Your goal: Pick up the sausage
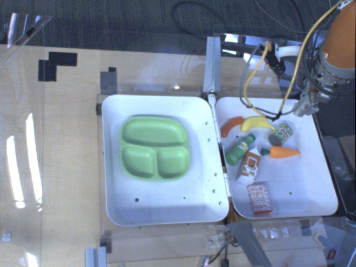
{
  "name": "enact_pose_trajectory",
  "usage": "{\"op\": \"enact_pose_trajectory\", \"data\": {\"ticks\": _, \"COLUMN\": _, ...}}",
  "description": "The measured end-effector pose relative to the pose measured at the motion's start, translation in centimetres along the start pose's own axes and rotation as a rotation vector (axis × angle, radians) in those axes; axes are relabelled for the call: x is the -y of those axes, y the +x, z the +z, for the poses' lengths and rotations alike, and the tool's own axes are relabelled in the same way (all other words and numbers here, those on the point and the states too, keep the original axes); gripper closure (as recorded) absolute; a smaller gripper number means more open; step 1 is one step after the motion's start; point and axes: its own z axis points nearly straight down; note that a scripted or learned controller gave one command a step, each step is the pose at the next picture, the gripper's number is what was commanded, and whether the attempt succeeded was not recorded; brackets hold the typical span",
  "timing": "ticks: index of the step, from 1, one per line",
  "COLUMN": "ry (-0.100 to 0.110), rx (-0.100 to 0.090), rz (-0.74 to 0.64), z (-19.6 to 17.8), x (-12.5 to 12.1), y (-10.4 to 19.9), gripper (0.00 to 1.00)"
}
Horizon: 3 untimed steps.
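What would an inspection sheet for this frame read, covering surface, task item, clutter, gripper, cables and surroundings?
Surface: left bin holds a green divided tray; right bin holds the food items.
Job's things: sausage, orange-red, near the right bin's upper left, beside the banana; untouched.
Clutter: green bottle, carrot, small can, two small boxes.
Gripper: gripper at the right bin's upper right edge; finger state unclear.
Cables: yellow and black cables loop above the right bin.
Surroundings: wooden bench, dark floor.
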Motion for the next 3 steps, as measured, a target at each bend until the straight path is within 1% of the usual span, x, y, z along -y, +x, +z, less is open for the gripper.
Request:
{"op": "enact_pose_trajectory", "data": {"ticks": 1, "ry": -0.001, "rx": 0.006, "rz": 0.005, "z": 3.2, "x": -0.2, "y": -3.3, "gripper": 1.00}}
{"op": "enact_pose_trajectory", "data": {"ticks": 2, "ry": -0.004, "rx": 0.019, "rz": 0.003, "z": 7.5, "x": 2.9, "y": 0.3, "gripper": 1.00}}
{"op": "enact_pose_trajectory", "data": {"ticks": 3, "ry": -0.008, "rx": 0.022, "rz": -0.003, "z": 13.4, "x": -1.1, "y": -1.4, "gripper": 1.00}}
